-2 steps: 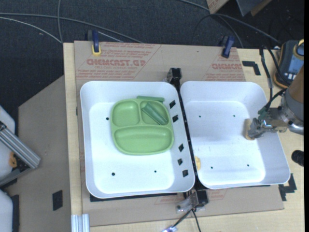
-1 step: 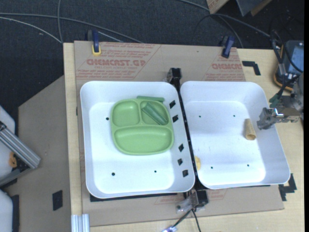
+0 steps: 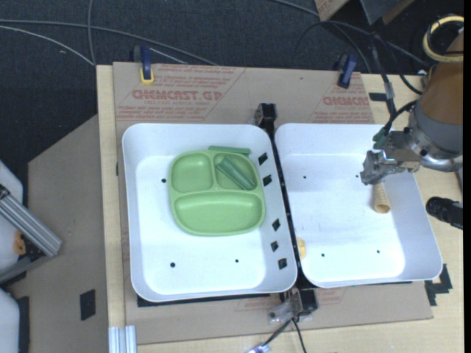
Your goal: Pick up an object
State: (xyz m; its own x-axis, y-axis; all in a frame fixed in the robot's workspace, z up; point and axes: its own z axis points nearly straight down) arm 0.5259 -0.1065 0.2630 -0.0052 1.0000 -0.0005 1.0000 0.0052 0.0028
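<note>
Gripper above tan cone (right bin).

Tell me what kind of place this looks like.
Probably a robotics lab test bench: a robot arm reaches over two white bins clamped on a protective board, with loose cables on the floor.

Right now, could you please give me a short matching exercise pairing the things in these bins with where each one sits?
Things:
1. green divided plate
2. tan cone-shaped piece
3. gripper
4. small yellow piece

Places:
A. above the right bin's far right part
B. at the right bin's left rim, near the front
C. middle of the left bin
D. on the right bin's floor, just below the gripper

Pairs: 1-C, 2-D, 3-A, 4-B
</note>
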